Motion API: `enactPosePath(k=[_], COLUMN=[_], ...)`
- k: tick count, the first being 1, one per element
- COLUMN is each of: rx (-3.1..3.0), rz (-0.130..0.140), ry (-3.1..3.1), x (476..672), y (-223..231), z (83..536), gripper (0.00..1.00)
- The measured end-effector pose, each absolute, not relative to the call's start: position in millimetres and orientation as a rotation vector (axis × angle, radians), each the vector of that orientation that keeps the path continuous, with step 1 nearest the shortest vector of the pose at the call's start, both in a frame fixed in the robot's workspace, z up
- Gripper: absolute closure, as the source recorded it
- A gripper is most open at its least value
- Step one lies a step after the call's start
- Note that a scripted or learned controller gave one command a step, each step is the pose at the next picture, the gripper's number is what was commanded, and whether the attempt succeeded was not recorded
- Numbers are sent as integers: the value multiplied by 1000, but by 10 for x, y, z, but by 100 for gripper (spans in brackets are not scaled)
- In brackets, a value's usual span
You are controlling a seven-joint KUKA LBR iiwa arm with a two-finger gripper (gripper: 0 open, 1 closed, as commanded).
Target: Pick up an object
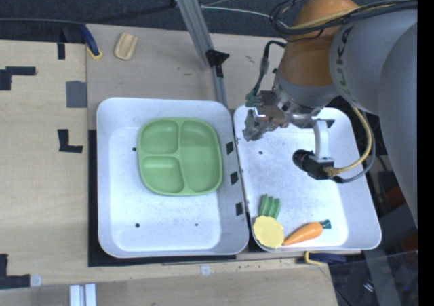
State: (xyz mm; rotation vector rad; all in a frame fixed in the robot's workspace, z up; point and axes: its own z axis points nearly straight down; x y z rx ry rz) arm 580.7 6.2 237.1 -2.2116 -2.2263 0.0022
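In the right bin [339, 189], near its front edge, lie an orange toy carrot [304, 232], a yellow round piece [268, 231] and a small green ribbed piece [270, 206]. My gripper [253, 126] hangs over the right bin's back left corner, well away from those items. Nothing shows between its fingers. The grey arm with its orange band [313, 40] reaches in from the right.
The left bin [115, 182] holds a green divided plate [180, 155]. A grey pole [196, 20] slants down to the bins' divider. A tan object [125, 45] and a blue-yellow clip [91, 43] lie on the bench at back left. A black camera unit [310, 163] hangs under the wrist.
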Motion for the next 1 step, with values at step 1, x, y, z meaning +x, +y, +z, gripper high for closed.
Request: enactPosePath(k=[1], rx=[-2213], rz=[2], ry=[-2226], x=[5780], y=[498], z=[2322], gripper=[100])
